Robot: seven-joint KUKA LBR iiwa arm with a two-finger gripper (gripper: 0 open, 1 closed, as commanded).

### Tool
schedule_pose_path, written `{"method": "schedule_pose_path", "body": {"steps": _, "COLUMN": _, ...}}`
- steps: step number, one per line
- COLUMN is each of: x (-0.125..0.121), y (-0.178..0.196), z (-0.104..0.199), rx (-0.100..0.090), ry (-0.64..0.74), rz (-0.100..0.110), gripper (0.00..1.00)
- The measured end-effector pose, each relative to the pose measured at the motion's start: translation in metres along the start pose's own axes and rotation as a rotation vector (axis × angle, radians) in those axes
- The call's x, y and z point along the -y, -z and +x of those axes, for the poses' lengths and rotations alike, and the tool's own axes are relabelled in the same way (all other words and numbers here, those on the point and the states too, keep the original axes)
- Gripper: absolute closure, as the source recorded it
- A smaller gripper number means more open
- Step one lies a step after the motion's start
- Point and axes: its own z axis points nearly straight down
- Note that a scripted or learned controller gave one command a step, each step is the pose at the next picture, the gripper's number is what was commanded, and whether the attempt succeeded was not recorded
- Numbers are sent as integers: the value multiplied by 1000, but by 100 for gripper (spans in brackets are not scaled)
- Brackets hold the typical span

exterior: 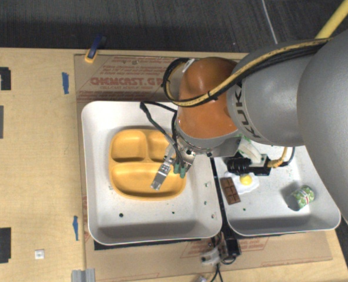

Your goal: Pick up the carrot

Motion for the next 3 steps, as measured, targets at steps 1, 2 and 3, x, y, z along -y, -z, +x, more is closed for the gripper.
{"method": "schedule_pose_path", "body": {"steps": 1, "x": 0, "y": 10, "z": -1, "rx": 2, "ry": -3, "rz": -3, "gripper": 100}}
{"method": "schedule_pose_path", "body": {"steps": 2, "x": 16, "y": 116, "z": 1, "rx": 2, "ry": -64, "rz": -1, "gripper": 100}}
{"method": "schedule_pose_path", "body": {"steps": 3, "x": 10, "y": 41, "z": 56, "rx": -2, "ry": -296, "rz": 3, "gripper": 100}}
